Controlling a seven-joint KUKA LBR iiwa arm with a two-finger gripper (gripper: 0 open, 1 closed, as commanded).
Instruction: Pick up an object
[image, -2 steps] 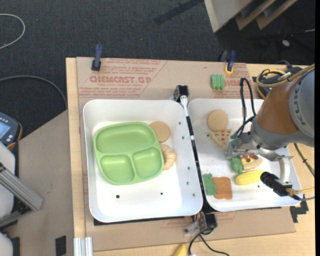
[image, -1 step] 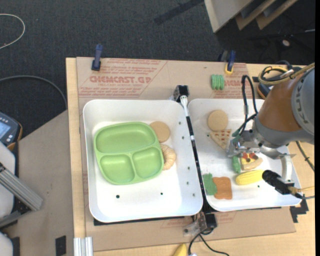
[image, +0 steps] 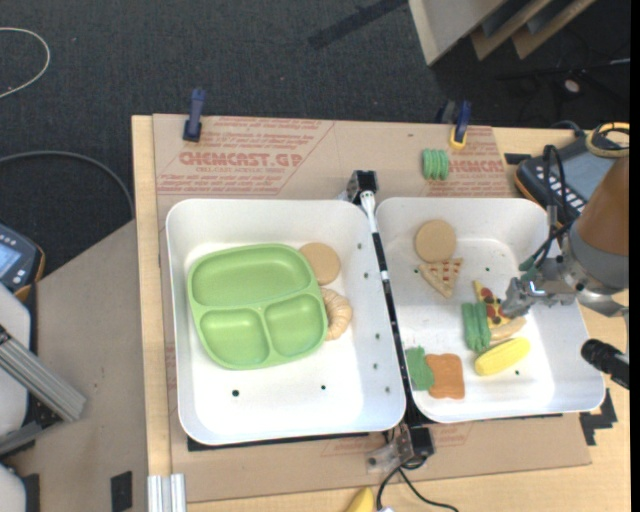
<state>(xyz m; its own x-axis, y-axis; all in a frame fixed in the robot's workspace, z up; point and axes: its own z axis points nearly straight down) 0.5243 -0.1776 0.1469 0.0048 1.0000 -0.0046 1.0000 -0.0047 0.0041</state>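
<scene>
Bench (image: 300, 140) under brown board, two shallow white bins side by side on it. Left bin (image: 200, 400) carries a green divided plate (image: 258, 305), the largest item; a round tan cookie (image: 321, 262) touches the plate's far right corner, and a pale shrimp-like piece (image: 340, 315) lies against its right edge. Right bin (image: 560, 395) carries the smaller items: a round tan disc (image: 435, 240) at the far side, a waffle wedge (image: 441, 274) just below it, a green pepper-like piece (image: 474, 326) mid-bin, a yellow corn cob (image: 502, 355) just beside and nearer, and an orange piece (image: 447, 376) with a green leafy piece (image: 419, 369) touching it, near the front left corner. Arm enters from the right, orange band over the bin's right side. Gripper (image: 515, 298) low over the right bin, just right of the green pepper-like piece, above a small red-and-dark item too blurred to name. Whether the tool is spread or closed cannot be told. A small green ribbed object (image: 435, 164) sits on the board beyond the right bin.
</scene>
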